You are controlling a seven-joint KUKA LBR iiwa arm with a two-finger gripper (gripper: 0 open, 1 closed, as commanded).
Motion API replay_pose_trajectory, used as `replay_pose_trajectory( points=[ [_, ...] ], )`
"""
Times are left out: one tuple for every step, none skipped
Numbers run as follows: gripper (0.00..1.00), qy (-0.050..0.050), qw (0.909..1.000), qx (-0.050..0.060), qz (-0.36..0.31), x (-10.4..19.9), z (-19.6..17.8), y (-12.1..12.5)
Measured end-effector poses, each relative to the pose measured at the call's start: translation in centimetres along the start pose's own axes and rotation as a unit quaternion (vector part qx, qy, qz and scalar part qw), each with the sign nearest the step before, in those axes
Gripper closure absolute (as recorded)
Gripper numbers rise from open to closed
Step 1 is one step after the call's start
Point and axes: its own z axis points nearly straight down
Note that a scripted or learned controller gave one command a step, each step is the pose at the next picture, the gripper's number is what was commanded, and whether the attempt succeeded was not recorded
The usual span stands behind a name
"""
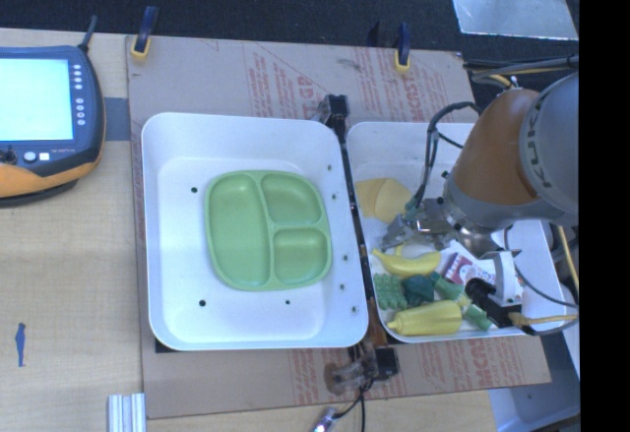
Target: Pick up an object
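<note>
Objects for picking lie in a small heap in the right bin, at its front left part, just under the arm. The gripper is low over this heap, close to a pale yellow piece and a yellow banana, but the wrist covers it and I cannot tell how wide it stands or whether it has hold of anything. In the heap I count two long yellow things, the banana and a bigger yellow one at the front wall; one pale yellow piece with folded shape behind them; some dark green pieces between the two yellow ones, too tangled to count; and one red and white packet just beside the banana. The arm, grey with a wide orange band, comes from the right over this bin. The left bin touches the right one side by side and holds one light green tray with three compartments, lying flat in its middle. One tablet with bright screen lies on the bench, well apart to the left.
</note>
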Motion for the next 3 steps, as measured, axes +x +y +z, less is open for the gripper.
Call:
replay_pose_trajectory(
  points=[
    [0.00, 0.000, 1.0000, -0.001, 0.000, -0.4, -0.1, 3.6],
    [1.00, 0.000, 1.0000, 0.001, -0.001, -0.5, -1.1, 3.6],
    [1.00, 0.001, 1.0000, -0.002, -0.001, 6.8, -10.1, 3.6]
  ],
)
